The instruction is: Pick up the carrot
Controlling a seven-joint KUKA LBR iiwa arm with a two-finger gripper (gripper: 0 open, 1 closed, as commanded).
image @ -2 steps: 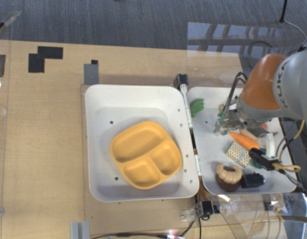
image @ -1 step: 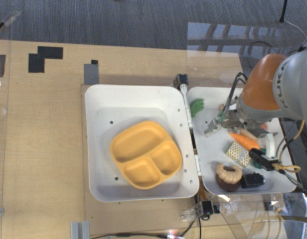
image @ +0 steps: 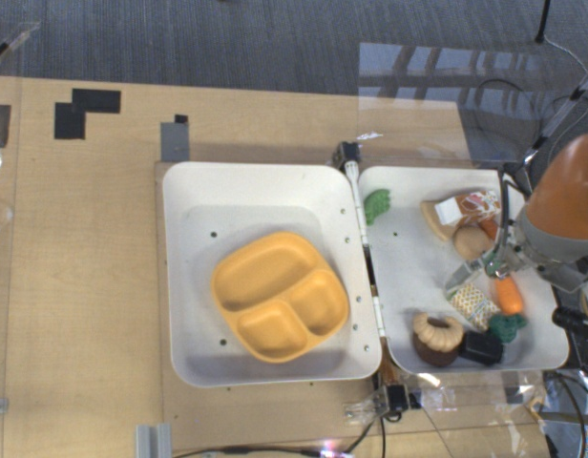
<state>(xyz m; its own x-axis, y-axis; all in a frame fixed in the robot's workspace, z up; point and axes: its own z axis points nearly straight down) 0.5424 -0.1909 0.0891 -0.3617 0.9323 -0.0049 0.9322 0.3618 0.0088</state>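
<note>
Surface: one, carrying two white bins side by side.
Left bin: one yellow divided plate with three compartments, nothing else in it.
Right bin: the clutter is here, one of each. A green piece by the divider, a packet with a red and white label, a tan rounded item, a patterned wrapper, a brown doughnut-like piece and a black block.
Arm: one, reaching in from the right, its orange band over the bin's far right edge.
Carrot: one, orange body with a dark green top, lying near the right bin's right side, just beside the wrapper.
End effector: just above the carrot's upper end, near or touching it. Can't tell whether it is apart or together; too small and shadowed. Nothing is visibly clamped.
Step, as I judge it: final approach or alignment over the carrot, grasp not confirmed.
Next move calls for: centre over the orange body, descend and close across its narrow width, clear of the wrapper and the tan item, then lift straight.
</note>
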